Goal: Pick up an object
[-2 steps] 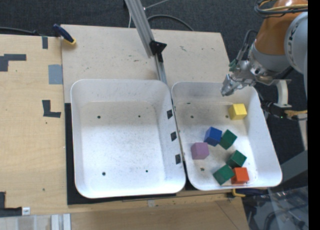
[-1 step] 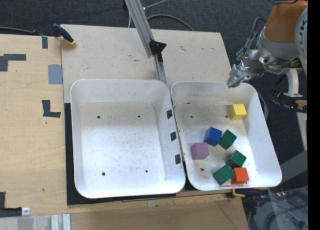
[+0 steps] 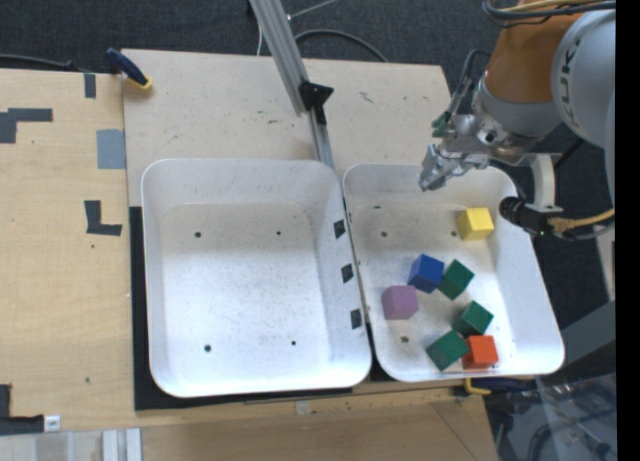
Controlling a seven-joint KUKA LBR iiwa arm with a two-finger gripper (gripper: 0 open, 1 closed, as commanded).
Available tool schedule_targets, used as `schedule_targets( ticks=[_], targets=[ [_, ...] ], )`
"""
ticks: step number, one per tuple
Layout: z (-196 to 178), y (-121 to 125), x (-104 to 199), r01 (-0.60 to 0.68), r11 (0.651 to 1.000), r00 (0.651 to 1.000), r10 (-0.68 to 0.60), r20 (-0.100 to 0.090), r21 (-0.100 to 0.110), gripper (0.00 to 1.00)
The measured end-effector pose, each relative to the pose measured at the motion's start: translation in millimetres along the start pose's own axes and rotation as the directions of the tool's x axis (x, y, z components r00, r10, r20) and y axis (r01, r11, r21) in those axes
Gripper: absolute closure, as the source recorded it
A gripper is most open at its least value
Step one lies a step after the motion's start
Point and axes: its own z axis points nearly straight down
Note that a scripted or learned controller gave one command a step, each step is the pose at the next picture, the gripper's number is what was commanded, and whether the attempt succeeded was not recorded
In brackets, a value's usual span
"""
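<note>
Table: pale wood sheet across the left and middle of the frame, carrying two shallow white bins side by side.
Left bin: centre-left of the frame, long axis running top to bottom; a few dark specks on its floor.
Right bin: centre-right, touching the left bin along one wall; all the blocks lie in it.
Arm: grey with an orange band, upper right of the frame, reaching down and left over the top edge of the right bin.
Metal rail: one, slanting from the top centre down to where the bins meet.
Claw: above the upper left corner of the right bin, pointing down and left; too small to tell whether it is spread or pressed together; nothing seen between its tips.
Blocks, seven in all: three green, one each of yellow, blue, purple, orange.
Yellow block: upper right of the bin, alone, nearest the claw, roughly square to the frame.
Blue block: bin's middle, turned corner-on, just beside a green block.
Purple block: left of centre, apart from the rest.
Lower cluster: green block, green block and orange block, close together at the lower right.
</note>
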Motion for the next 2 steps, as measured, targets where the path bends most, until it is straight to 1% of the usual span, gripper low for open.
schedule_targets(
  ticks=[1,2],
  targets=[
    [-3.6,-13.0,44.1,0.0,1.0,1.0,0.0,0.0,-0.001,1.0],
    [-9.8,-31.8,96.9,0.001,1.0,1.0,-0.001,0.0,-0.001,1.0]
  ],
)
